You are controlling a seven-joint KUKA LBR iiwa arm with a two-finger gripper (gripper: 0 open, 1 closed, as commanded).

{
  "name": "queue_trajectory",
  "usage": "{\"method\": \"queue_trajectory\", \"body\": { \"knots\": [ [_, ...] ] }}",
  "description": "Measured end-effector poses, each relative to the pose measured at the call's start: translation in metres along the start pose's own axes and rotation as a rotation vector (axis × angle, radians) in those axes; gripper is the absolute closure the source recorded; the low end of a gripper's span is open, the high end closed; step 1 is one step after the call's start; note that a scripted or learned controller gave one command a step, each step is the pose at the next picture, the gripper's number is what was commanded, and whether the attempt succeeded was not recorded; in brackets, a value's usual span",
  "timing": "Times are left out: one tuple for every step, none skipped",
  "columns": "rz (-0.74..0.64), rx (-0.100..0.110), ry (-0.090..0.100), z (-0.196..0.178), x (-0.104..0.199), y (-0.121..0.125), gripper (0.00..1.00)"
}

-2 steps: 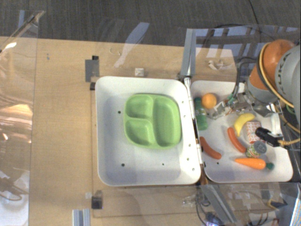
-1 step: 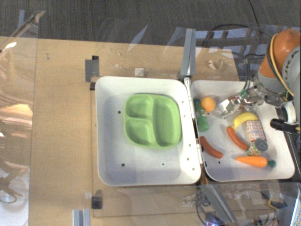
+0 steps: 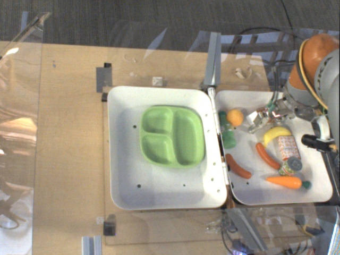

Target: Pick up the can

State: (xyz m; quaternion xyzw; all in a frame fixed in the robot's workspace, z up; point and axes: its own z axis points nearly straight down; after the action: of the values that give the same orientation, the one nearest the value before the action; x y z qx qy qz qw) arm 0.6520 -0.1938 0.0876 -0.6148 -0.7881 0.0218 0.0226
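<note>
A robotics lab: wooden bench (image 3: 64,142), two white bins (image 3: 122,195), clear guard panels, loose cables.

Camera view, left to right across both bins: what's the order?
Green plate → orange → sausage beside the can → can. Banana, carrot and other sausage skipped: they overlap.

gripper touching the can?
Apart. The camera view shows the gripper up-left of the can, with the banana lying between them.
</note>
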Motion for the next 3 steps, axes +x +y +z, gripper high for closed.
{"method": "queue_trajectory", "body": {
  "knots": [
    [-0.025,0.002,0.007,-0.0001,-0.003,-0.0007,0.0],
    [-0.038,0.002,-0.002,0.0001,-0.0009,-0.0012,0.0],
    [-0.039,0.003,0.0,0.0001,-0.0015,-0.0012,0.0]
  ]
}}
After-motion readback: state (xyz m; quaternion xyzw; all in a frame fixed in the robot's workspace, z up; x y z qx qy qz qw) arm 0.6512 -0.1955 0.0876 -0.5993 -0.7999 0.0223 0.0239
